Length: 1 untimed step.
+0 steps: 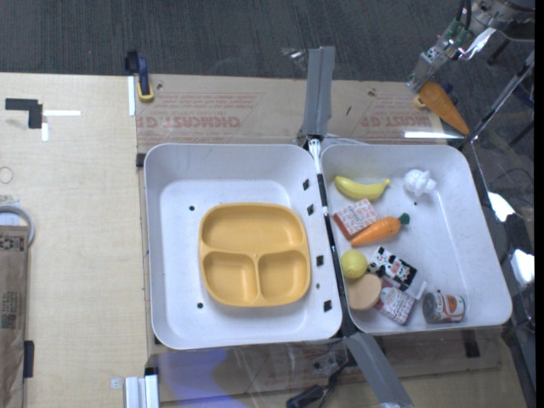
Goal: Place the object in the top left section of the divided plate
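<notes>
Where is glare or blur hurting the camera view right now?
Camera view: bright glare on the right bin's rim; bluish sheen below the left bin; the end effector at top right looks soft; the yellow divided plate is evenly lit and sharp.

A pale wooden bench (68, 253) fills the left side, with cardboard (221, 113) lying flat behind the two bins. Beyond it runs dark grey carpeted floor (212, 15). A brown paper bag (13, 313) sits at the left edge.
</notes>
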Motion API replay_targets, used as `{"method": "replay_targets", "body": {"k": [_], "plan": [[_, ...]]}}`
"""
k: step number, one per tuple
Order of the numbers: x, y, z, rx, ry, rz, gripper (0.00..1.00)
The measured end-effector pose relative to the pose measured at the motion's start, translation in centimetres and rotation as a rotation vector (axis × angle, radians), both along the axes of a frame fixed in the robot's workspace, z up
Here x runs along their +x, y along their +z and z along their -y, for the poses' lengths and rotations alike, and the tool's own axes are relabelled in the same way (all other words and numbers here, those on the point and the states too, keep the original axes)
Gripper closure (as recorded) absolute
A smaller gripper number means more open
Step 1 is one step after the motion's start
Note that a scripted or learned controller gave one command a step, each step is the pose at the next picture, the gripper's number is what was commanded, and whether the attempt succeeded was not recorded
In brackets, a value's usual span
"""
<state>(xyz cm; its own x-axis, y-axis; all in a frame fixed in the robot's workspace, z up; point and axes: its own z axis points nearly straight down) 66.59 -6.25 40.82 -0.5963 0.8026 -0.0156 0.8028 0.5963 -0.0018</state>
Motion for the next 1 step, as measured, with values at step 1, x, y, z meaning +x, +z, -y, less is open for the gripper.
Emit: {"method": "replay_targets", "body": {"k": [1], "plan": [[0.11,0.83,-0.02,-0.002,0.001,0.001,1.0]]}}
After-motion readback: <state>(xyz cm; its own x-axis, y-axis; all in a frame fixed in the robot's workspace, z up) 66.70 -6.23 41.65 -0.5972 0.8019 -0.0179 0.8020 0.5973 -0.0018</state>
